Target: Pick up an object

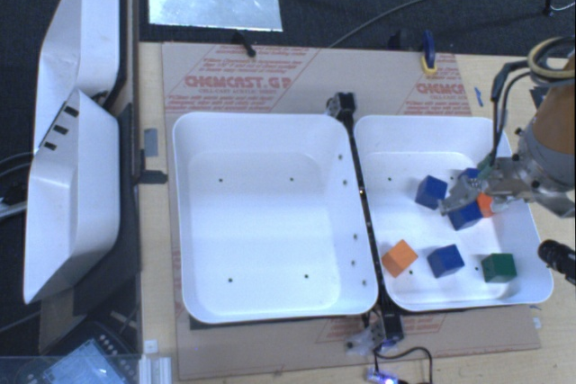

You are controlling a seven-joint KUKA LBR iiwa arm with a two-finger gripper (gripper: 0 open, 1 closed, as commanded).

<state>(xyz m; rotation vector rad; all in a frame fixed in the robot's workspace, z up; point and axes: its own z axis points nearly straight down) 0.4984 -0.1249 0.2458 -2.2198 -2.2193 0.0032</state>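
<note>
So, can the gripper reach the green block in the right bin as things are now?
Probably yes. The green block lies alone near the corner of the right bin, nothing on it, and the gripper is just above it.

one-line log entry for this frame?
arm: in right bin | gripper: over blue block, grasp unconfirmed | loose: orange cube, green block

Right bin (396,135) holds blocks: blue cube (431,191) mid-bin; blue block (464,215) with small orange piece (486,205) alongside; orange cube (400,257), blue cube (445,261), green cube (498,267) along near edge.
</note>
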